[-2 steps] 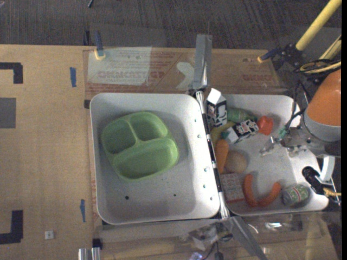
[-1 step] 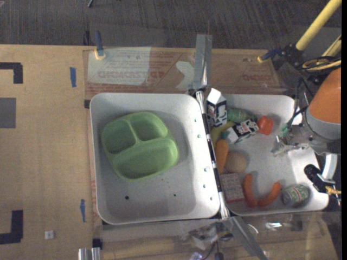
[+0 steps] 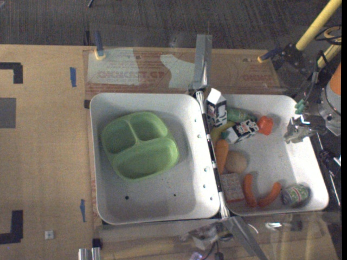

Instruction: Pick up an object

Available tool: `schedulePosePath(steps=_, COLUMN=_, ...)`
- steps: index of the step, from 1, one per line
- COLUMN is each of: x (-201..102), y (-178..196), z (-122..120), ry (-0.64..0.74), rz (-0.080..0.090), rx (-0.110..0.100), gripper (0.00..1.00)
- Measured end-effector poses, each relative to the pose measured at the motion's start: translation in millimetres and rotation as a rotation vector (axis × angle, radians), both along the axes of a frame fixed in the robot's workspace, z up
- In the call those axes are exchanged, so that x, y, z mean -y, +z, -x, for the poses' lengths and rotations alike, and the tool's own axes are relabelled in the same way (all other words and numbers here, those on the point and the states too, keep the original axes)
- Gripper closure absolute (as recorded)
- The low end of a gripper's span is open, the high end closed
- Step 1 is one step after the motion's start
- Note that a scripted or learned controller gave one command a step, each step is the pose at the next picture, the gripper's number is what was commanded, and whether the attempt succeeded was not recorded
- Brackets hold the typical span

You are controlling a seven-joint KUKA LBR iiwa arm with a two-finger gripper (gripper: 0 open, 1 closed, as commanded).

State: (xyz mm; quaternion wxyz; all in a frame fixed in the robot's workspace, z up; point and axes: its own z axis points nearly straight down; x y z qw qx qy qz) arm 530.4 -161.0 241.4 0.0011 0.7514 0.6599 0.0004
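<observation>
My gripper (image 3: 297,131) hangs over the right side of the right bin (image 3: 303,161), above bare floor, with nothing visibly held. The bin's toys lie to its left and below: a milk carton (image 3: 216,106), a green item (image 3: 238,114), a small cow-patterned carton (image 3: 246,128), a red-orange piece (image 3: 265,124), a banana (image 3: 221,130), a carrot (image 3: 222,151), a beige lump (image 3: 236,161), a small printed box (image 3: 232,186), two sausages (image 3: 249,189) (image 3: 269,194) and a tipped can (image 3: 296,194). The red-orange piece is the closest to the gripper.
The left bin (image 3: 108,199) holds a green divided plate (image 3: 141,144) lying flat. A metal divider (image 3: 209,145) runs between the two bins. The arm's wrist (image 3: 333,99) and cables crowd the right edge, near a yellow pole (image 3: 320,18).
</observation>
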Motion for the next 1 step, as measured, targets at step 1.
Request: schedulePosePath(steps=1, x=57.2, y=22.9, z=25.3, ry=-0.074, rz=0.001, rx=0.000, gripper=1.00)
